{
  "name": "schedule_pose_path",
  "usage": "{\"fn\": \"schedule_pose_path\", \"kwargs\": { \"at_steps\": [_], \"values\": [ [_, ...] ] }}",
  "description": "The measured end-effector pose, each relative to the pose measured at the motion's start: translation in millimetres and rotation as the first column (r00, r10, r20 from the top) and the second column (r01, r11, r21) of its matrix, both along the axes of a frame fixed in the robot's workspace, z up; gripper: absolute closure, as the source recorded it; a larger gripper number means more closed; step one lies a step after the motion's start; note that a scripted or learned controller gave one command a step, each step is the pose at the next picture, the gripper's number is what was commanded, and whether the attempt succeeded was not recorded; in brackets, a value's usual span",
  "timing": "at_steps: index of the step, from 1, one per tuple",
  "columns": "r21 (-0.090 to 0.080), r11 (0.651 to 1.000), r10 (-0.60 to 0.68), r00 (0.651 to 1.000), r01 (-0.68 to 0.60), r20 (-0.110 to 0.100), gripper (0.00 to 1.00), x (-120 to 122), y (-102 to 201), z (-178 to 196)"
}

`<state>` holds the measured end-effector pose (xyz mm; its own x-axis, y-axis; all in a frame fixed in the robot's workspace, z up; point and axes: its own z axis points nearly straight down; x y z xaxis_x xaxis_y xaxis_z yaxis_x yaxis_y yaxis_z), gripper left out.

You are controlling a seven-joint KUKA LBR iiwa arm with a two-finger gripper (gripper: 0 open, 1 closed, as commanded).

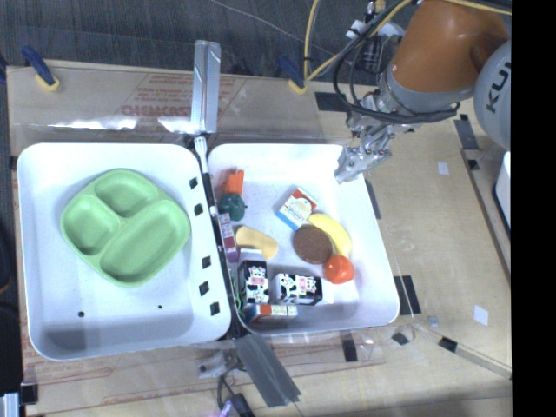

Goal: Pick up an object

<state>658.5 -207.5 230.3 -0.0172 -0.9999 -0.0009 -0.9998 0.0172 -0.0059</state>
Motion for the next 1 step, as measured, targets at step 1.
{"fn": "schedule_pose_path", "kwargs": {
  "at_steps": [1],
  "values": [
    [0.000, 0.985, 0.171, 0.985, -0.171, 0.000, 1.00, -0.1, 0.3, 3.0]
  ]
}}
